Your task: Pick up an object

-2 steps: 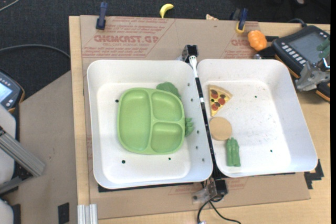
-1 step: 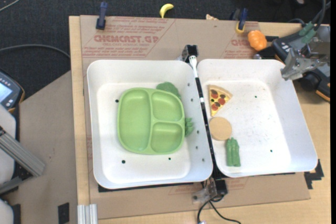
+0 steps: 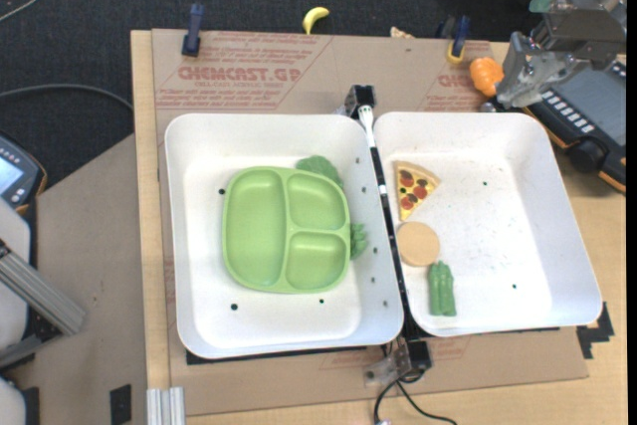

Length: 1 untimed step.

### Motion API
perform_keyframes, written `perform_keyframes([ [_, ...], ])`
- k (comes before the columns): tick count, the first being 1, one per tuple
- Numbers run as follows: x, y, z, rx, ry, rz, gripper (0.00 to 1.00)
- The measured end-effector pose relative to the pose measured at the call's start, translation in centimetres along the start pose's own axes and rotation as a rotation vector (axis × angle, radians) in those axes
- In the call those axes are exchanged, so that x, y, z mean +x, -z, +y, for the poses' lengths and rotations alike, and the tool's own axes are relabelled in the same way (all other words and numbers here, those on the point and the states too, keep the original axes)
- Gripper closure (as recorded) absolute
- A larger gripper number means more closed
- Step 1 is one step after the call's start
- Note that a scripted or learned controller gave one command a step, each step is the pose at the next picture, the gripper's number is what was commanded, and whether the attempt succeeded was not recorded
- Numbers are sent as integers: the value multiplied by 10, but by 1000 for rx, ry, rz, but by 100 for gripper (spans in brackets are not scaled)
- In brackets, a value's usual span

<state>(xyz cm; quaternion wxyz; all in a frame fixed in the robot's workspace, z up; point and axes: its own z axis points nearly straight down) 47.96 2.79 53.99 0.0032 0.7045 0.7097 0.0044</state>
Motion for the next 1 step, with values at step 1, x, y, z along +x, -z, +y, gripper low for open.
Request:
perform_keyframes([
  [1, -15, -17, -1, 13, -9, -2, 100],
])
